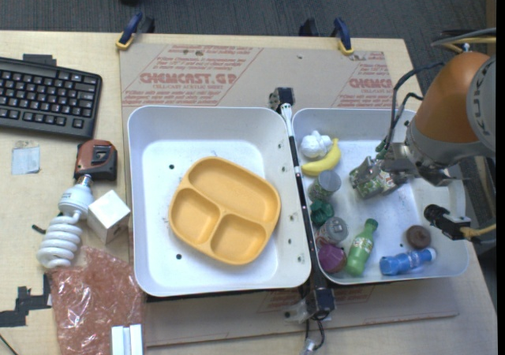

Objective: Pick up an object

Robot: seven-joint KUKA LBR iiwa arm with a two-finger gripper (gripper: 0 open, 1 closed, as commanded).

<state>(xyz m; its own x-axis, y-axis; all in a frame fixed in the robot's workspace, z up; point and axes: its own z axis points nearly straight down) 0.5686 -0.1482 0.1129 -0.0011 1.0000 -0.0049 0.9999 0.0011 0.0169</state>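
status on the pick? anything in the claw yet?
Done: the arm has reached into the right bin, with the claw low among the items. In hand: nothing confirmed; a crumpled greenish object sits right at the claw, but whether it is gripped can't be made out. Left: secure a grasp and lift. The banana and green bottle lie untouched.

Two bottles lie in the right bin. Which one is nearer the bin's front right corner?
The blue bottle, lying on its side by that corner; the green bottle sits further left, toward the divider.

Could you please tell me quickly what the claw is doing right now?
Claw: low in the right shallow white bin; open or shut cannot be told.
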